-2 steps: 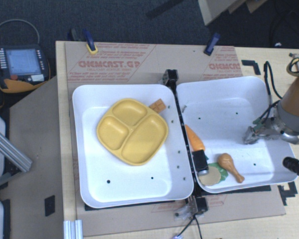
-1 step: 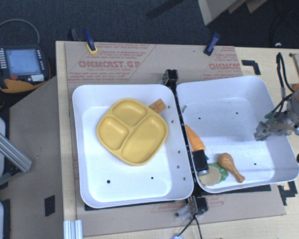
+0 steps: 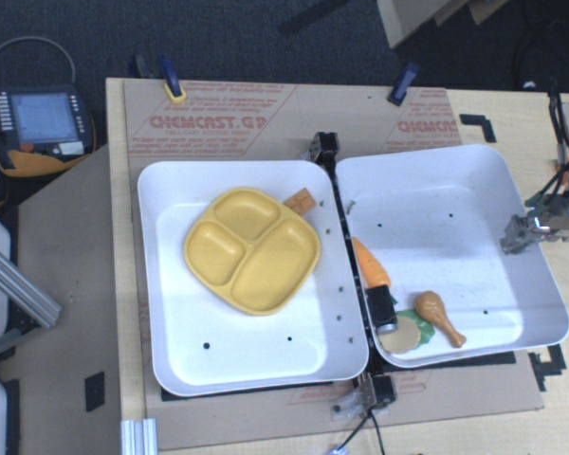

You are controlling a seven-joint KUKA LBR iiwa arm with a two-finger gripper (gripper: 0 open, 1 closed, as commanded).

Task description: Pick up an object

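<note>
At the right edge of the right bin (image 3: 474, 173), just outside its rim, a small metallic piece is visible, likely the gripper (image 3: 531, 227); cables run above it. Too small and too blurred here to say how the claw stands: cannot tell.

Pickable items sit in the near-left corner of the right bin, well apart from the gripper, to its left and nearer. Toy drumstick (image 3: 439, 318): long axis diagonal, bulb end far-left, thin end near-right. Just left of it, a pale green disc (image 3: 405, 335), with a black block (image 3: 380, 308) touching or overlapping its left rim. An orange carrot-like piece (image 3: 370, 263) lies along the divider, axis running far to near.

Left bin (image 3: 237, 349) holds a yellow divided plate (image 3: 253, 250); a tan block (image 3: 300, 201) pokes out from its far-right edge, partly hidden.

Judgement: drumstick is the most open target; a grasp should close across its diagonal axis
</note>
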